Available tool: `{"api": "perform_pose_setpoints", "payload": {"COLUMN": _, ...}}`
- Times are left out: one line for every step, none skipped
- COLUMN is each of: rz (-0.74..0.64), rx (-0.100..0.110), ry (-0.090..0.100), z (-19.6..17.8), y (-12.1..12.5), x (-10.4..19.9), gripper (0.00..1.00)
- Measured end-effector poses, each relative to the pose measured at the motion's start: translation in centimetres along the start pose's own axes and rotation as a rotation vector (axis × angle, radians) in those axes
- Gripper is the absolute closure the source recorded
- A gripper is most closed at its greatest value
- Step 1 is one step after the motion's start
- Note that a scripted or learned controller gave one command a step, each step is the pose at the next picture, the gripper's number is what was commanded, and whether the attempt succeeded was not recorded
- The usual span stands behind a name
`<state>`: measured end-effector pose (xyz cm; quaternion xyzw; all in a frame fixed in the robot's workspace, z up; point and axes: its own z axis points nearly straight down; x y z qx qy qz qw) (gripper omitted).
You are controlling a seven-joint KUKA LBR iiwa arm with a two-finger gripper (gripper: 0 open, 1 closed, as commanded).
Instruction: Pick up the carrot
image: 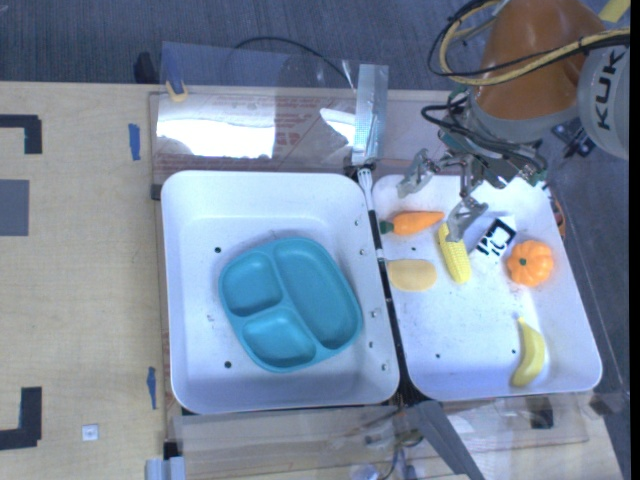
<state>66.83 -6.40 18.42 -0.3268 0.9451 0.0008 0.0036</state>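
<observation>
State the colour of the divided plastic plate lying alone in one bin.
The three-compartment plastic plate is turquoise blue, clearest in the camera view.

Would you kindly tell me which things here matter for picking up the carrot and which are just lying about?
For the job:
carrot, in the right bin
gripper, over that bin's far end

Lying about:
corn cob
pale potato-like piece
pumpkin
banana
blue divided plate, in the left bin
</observation>
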Motion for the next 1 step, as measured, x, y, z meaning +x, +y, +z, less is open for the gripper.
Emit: {"api": "perform_pose_setpoints", "payload": {"rz": -0.117, "rx": -0.004, "ry": 0.004, "z": 9.33, "y": -0.40, "x": 5.21, "gripper": 0.00}}
